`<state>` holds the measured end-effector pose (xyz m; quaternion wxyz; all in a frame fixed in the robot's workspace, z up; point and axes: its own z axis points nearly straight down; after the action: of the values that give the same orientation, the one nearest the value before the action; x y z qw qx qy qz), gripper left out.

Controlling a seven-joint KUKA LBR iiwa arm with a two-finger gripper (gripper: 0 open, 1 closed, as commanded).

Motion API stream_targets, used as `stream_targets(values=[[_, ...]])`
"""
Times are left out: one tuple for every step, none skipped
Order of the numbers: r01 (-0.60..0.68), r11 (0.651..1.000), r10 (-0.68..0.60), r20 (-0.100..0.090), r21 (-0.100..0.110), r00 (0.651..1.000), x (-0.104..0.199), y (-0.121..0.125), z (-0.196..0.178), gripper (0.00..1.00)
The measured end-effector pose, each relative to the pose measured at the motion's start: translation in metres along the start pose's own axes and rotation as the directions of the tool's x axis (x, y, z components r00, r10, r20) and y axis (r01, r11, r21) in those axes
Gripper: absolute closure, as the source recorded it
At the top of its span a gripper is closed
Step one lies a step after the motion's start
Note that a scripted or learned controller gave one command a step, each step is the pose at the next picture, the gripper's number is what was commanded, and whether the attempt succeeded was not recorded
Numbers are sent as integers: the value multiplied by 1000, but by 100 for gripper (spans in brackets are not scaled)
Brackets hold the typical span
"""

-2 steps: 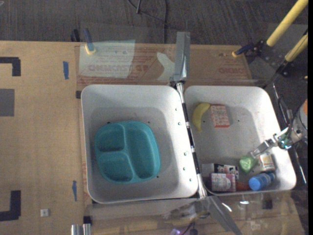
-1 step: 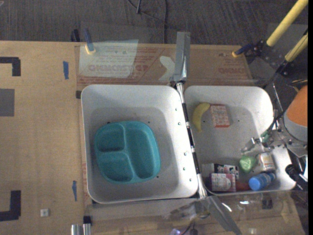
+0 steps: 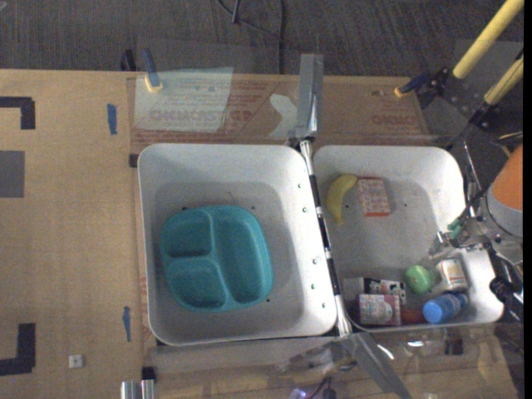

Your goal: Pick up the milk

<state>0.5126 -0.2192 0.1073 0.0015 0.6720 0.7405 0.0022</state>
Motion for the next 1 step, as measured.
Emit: stream_targets(values=[[-207, 978, 207, 3, 4, 978, 14, 10, -85, 100]])
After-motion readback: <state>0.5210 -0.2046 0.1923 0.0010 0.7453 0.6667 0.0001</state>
